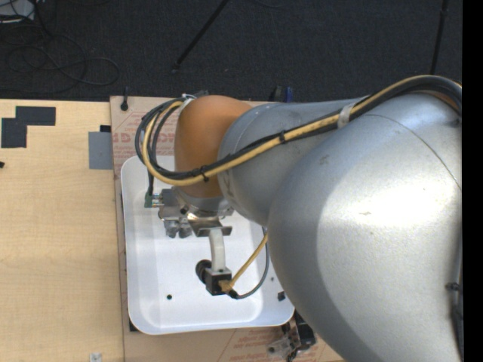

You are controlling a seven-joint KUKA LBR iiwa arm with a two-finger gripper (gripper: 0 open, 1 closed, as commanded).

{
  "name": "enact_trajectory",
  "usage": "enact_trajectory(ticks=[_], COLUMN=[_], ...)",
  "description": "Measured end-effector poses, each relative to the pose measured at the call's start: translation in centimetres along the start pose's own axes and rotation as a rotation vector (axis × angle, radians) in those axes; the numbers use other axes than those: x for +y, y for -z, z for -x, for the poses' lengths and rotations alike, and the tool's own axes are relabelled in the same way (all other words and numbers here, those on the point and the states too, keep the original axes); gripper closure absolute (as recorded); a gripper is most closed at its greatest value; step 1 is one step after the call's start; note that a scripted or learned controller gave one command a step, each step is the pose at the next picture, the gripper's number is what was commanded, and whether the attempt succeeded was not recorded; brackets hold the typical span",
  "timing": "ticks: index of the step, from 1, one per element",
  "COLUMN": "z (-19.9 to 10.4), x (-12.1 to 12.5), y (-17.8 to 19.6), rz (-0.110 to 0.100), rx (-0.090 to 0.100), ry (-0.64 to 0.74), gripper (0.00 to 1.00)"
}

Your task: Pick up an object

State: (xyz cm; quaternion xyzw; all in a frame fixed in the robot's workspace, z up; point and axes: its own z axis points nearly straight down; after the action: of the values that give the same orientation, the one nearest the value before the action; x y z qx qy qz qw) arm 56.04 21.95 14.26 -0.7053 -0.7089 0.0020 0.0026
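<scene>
Pale wooden bench (53,240); white bin (151,285) resting on it.

A shallow white bin (143,308) sits on a sheet of brown cardboard (125,127) printed in red, laid on a pale wooden table (53,240). Black angular patches (29,123) and a grey rectangle (99,149) mark the wood at upper left. Beyond the table, loose cables (45,51) trail across a dark floor (302,36).

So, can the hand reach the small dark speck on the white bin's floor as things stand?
Probably yes: the hand hangs over the shallow white bin, and the small dark speck lies uncovered on bare floor with nothing beside it. It is too small to identify.
</scene>
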Motion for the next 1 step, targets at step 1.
enact_trajectory(ticks=[1], z=[0.19], x=[8.71], y=[13.62], rz=[0.023], rx=[0.002], ry=[-0.001], gripper=[1.00])
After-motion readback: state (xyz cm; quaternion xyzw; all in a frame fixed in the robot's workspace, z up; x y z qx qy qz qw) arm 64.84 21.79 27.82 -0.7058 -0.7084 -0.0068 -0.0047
